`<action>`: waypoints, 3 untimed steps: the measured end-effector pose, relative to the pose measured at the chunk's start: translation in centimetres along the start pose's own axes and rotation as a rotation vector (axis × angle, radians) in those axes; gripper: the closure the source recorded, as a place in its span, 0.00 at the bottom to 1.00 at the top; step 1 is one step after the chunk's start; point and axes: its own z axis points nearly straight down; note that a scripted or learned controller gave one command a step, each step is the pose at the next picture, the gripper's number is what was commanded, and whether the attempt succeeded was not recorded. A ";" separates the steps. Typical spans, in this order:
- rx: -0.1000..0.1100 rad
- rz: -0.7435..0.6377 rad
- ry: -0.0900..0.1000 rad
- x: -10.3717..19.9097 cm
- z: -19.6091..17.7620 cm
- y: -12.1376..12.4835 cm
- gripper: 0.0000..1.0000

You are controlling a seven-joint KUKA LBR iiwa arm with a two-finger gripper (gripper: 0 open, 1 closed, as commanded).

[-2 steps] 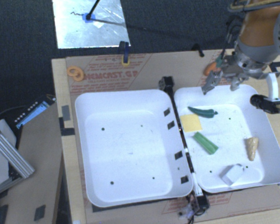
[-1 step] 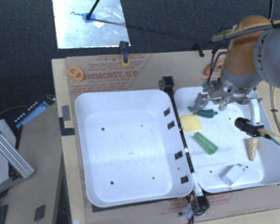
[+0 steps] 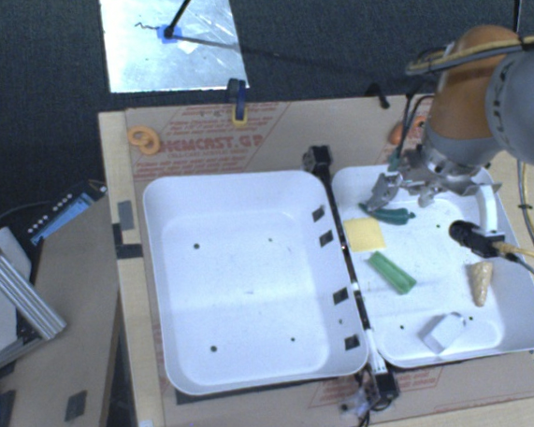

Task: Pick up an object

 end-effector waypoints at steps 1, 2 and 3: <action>0.005 -0.002 0.001 0.5 8.2 0.2 0.00; -0.003 -0.001 0.000 0.5 6.6 0.4 1.00; -0.022 -0.002 -0.006 -3.0 -12.3 4.5 1.00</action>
